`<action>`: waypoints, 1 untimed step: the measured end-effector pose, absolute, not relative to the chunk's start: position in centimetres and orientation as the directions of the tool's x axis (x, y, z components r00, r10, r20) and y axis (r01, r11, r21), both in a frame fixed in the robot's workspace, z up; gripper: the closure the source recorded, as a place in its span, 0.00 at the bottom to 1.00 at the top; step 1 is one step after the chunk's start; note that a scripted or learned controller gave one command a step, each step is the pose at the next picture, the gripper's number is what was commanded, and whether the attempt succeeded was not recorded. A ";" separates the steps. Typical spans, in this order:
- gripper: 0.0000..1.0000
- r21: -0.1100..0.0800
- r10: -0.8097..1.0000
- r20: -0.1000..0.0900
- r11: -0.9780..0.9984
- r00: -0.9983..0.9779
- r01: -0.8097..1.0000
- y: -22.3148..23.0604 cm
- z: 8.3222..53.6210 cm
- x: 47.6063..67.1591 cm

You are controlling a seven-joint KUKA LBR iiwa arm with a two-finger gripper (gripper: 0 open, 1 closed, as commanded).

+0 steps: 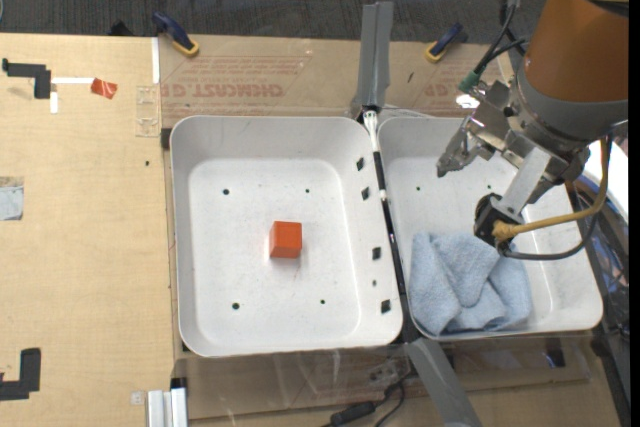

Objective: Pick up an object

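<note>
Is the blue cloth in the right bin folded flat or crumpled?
Crumpled. The blue cloth lies bunched in uneven folds at the near end of the right bin.

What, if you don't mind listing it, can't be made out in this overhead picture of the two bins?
- Pincer: small and partly behind the wrist hardware, so its opening is unreadable.
- Blue cloth: its folds hide whatever may lie beneath, and the bin floor under it.
- Arm: cut off by the top and right edges.
- Orange block: its far faces are hidden.

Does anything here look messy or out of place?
Only mildly: the blue cloth lies crumpled in the right bin's near corner, bunched against the wall. The orange block sits squarely in the left bin.
</note>
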State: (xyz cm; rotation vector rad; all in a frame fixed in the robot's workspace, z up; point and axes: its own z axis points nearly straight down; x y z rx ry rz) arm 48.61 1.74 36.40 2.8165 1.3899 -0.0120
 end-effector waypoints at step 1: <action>0.00 -0.003 0.716 -0.009 -0.698 0.698 0.716 1.8 33.3 47.9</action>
